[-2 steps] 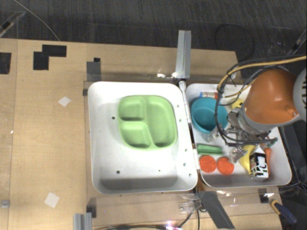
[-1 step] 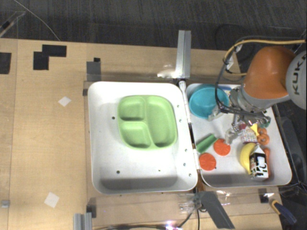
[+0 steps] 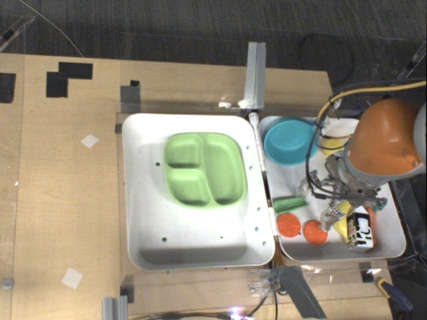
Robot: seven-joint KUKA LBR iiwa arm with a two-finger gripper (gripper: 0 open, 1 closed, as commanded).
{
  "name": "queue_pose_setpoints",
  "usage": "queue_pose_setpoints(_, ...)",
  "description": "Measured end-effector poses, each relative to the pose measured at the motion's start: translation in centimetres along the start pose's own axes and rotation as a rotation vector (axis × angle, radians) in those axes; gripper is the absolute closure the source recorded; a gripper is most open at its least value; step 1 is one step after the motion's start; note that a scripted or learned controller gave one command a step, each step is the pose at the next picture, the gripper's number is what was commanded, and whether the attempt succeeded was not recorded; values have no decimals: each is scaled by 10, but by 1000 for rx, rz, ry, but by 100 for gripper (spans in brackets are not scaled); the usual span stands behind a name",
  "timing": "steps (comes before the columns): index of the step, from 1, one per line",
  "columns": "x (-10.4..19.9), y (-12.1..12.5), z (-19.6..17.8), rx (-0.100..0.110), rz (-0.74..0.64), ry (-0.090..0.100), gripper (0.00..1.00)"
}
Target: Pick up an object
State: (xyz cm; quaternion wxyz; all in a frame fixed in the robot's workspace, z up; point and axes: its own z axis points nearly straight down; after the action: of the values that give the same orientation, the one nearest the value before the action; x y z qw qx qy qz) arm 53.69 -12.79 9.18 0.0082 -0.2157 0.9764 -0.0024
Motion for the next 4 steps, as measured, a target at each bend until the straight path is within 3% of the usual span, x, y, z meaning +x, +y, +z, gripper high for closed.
queue_pose_setpoints(1, -26, 36, 0, 2, -23, -2, 0)
queue_pose_setpoints(2, -30, 35, -13, 6, -27, -12, 100)
queue_pose_setpoints(3, -73, 65, -112, -2, 114, -2, 100)
queue_pose_setpoints(4, -168, 80, -137, -8, 69, 5, 100)
